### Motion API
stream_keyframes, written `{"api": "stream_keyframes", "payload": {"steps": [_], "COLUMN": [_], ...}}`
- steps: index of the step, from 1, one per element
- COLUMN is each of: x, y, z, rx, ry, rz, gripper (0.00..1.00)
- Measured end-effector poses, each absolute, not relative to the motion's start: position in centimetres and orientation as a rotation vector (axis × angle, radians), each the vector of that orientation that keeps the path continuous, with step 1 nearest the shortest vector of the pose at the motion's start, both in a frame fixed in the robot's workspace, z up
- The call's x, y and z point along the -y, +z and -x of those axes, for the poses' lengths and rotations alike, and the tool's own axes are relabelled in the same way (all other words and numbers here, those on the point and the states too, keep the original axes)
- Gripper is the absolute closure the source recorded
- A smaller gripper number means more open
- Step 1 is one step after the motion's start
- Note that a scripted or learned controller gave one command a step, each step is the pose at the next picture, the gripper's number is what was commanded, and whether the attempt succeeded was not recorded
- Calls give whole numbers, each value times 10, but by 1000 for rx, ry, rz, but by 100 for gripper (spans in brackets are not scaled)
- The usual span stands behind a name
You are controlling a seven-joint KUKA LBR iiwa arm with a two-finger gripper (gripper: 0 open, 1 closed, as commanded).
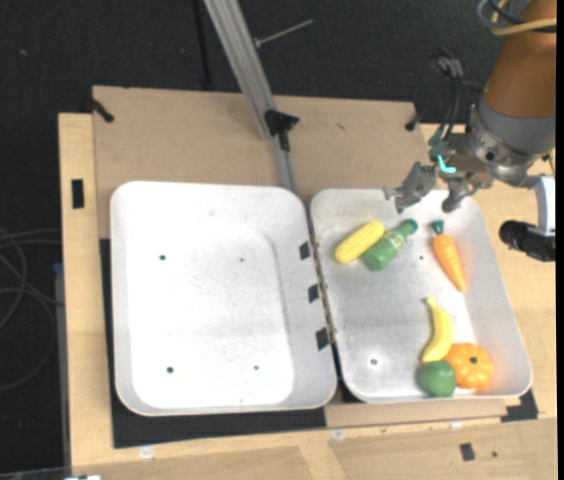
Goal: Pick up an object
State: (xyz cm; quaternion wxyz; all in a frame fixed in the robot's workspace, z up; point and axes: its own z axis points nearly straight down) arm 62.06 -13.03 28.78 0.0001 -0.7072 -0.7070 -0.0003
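Fingers [409,190] of the gripper [430,196] are standing spread wide apart above the far rim of the right bin [382,353], with nothing sitting between them and nothing touching them. One fingertip is hanging toward the eleven o'clock side, the other toward two o'clock of the green bottle [386,247], which is lying just below, at about seven o'clock from the gripper. Touching the bottle at its nine o'clock side, a yellow corn cob [359,241] is lying tilted. An orange carrot [449,261] is resting at five o'clock from the gripper, near the bin's right wall. Farther toward six o'clock, a banana [438,330] is curving down toward a green pepper [436,378] and an orange pumpkin [472,365], which are sitting side by side at the near rim. At nine o'clock, the left bin [212,298] is lying beside the right one.
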Motion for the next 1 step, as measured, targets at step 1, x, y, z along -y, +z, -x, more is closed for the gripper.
{"api": "stream_keyframes", "payload": {"steps": [1], "x": [130], "y": [288], "z": [-621], "rx": [2221], "ry": [-1], "rz": [2222], "gripper": [0]}}
